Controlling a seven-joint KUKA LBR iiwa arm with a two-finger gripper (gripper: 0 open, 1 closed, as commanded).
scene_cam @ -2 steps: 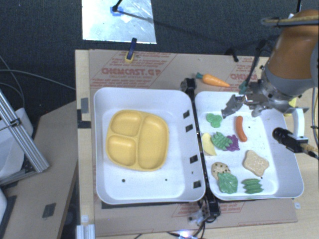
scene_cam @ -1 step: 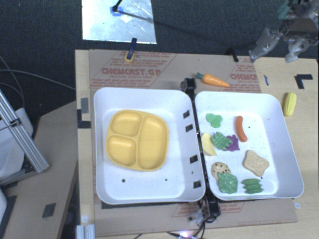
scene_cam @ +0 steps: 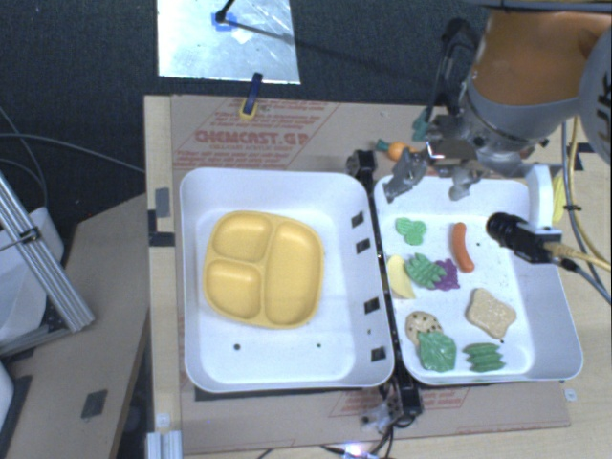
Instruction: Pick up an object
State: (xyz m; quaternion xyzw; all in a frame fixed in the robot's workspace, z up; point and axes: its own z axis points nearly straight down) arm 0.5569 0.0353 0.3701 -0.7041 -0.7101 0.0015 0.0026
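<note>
Toy foods lie in the right bin (scene_cam: 555,352): a small green broccoli piece (scene_cam: 411,229), a red-orange sausage (scene_cam: 461,245), purple grapes (scene_cam: 447,273) against a green leaf (scene_cam: 421,270), a yellow slice (scene_cam: 398,277), toast (scene_cam: 490,314), a cookie (scene_cam: 419,325), a lettuce piece (scene_cam: 438,353) and green beans (scene_cam: 484,356). My gripper (scene_cam: 432,184) hangs over the bin's far edge, above and behind the broccoli. It is open, with nothing between the fingers (scene_cam: 402,180).
The left bin (scene_cam: 191,352) holds a yellow divided plate (scene_cam: 264,268). A black cylinder (scene_cam: 516,235) on a cable juts over the right bin's right side. A small orange and green piece (scene_cam: 392,148) lies behind the bins. Black clips line the divider.
</note>
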